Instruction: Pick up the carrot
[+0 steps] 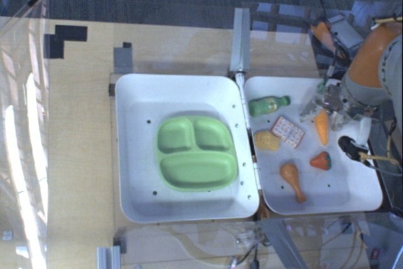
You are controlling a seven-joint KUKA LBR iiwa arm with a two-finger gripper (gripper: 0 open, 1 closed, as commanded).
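— Since the gripper sits right at the carrot's upper end, is it gripping yet?

— From this slanted overhead view I cannot tell how the tool is set at the tip; it blurs into the top of the carrot. The carrot lies in the right bin, near its right side, thick end toward the tool and point aimed at the near edge. It looks to be resting on the bin floor.

— So which step is this?

— I'd judge it the grasp itself: the arm is down over the carrot, and the lift is not yet done. Next it needs a firm hold across the thick end, then a straight rise clear of the neighbours.

— What neighbours?

— Just beside it, a checkered pink packet to the left and a strawberry below. Farther out are a green bottle, a yellow corn piece and a drumstick. The left bin holds a green divided plate.

— Any writing?

— The bottle has a pale label, too small to read.
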